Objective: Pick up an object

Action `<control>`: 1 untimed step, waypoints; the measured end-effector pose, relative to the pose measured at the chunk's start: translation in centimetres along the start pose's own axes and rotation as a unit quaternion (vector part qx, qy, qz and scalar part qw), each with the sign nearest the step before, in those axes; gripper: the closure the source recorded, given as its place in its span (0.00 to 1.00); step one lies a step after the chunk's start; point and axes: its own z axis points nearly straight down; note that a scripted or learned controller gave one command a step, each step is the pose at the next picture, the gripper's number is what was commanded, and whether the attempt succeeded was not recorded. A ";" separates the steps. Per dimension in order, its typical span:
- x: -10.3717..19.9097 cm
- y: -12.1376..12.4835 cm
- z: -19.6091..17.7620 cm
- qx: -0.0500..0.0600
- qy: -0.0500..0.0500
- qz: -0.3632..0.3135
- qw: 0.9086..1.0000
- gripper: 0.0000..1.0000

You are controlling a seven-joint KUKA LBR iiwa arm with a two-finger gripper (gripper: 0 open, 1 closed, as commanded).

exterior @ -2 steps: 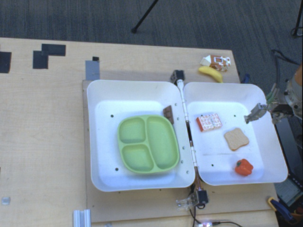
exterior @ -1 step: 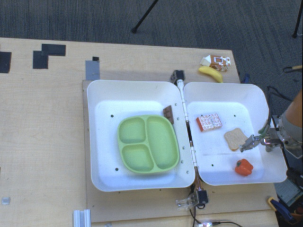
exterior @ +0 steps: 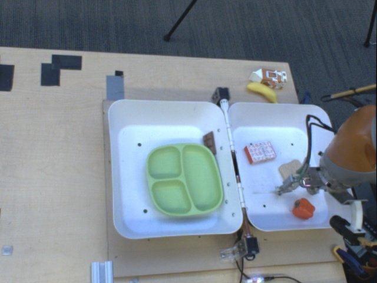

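Objects for the pick lie scattered in the right bin, at the centre right of the frame, where my arm reaches in from the right edge. The gripper hangs low over the bin floor, just below a pale tan piece and up-left of an orange-red object near the bin's lower wall; I judge it is lining up on one of these two, though I cannot tell which. Its metal tips look nearly together with nothing between them, yet at this size I cannot tell whether it is wide or narrow. A red-and-white patterned packet sits apart, toward the bin's upper middle.

The left bin carries a green three-compartment tray lying flat, its compartments bare, and a small brown piece rests by the tray's upper right corner against the bin's slope. Outside both bins, a yellow banana and a small carton rest on the tabletop at the upper right, out of the working area.
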 end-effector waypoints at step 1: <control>0.0 0.2 -1.2 -0.003 0.000 -0.001 1.000 1.00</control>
